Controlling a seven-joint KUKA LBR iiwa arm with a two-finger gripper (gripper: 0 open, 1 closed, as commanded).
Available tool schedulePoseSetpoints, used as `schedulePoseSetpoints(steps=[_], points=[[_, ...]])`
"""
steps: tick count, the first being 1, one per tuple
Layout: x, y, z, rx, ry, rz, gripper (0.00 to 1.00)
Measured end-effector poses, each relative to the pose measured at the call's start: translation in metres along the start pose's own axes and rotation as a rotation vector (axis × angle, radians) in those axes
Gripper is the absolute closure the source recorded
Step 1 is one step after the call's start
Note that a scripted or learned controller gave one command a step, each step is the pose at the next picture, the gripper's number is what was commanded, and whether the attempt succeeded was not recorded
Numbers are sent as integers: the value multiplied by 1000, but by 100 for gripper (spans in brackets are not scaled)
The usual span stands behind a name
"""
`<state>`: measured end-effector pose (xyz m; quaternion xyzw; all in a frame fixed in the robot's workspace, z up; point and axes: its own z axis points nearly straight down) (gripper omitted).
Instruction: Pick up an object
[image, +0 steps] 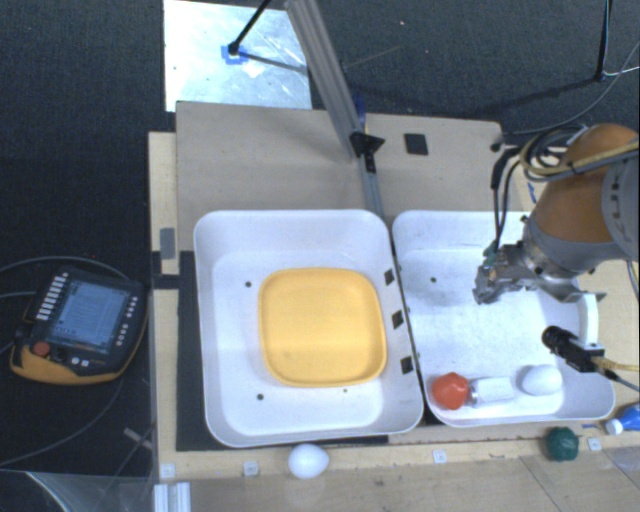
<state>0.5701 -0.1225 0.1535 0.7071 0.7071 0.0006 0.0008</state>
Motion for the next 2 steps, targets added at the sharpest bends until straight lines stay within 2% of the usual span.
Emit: schedulePoseSetpoints(steps=[2], points=[[-3, 0, -95, -3, 0, -1, 100]])
